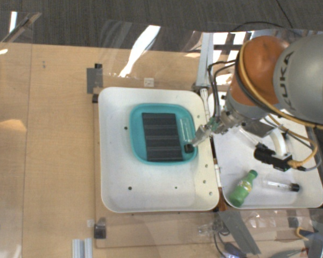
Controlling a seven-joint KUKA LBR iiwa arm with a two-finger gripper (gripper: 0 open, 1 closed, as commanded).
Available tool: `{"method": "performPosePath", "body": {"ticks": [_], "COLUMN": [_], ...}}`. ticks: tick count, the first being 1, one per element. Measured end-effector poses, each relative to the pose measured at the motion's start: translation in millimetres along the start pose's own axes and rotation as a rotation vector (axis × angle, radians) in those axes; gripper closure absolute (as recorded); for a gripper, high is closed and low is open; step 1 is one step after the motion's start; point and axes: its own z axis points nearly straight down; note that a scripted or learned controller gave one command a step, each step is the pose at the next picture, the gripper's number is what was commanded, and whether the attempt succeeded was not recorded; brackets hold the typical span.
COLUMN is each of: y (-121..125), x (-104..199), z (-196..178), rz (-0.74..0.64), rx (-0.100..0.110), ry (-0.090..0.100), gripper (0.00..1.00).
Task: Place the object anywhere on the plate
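plate: teal rounded-square plate sits in the left shallow white bin; a dark ribbed rectangular slab lies flat on it, covering most of its middle.
gripper: the two-finger gripper is low over the plate's right rim, just beside the slab's lower right corner.
fingers: you can't tell if they're spread or closed, the tips are a small dark blob against the slab.
object location: probably the dark slab, already on the plate; you can't confirm whether the gripper touches it.
risk 1: if the tip is caught on the slab's corner, lifting could drag it or tip the plate.
risk 2: the tip is at the rim, so a sideways move may shove the plate.
other bin: green plastic bottle and a thin clear syringe-like tube lie in the right shallow white bin, well apart from the plate.
hidden: grey arm covers the right bin's upper part.
hard to read: glare streaks on the bench; slab material unclear.
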Motion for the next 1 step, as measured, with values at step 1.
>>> {"method": "performPosePath", "body": {"ticks": [1], "y": [62.2], "x": [-42.3], "z": [0.7], "rz": [-0.144], "rx": [0.001], "ry": [0.0], "gripper": [0.0]}}
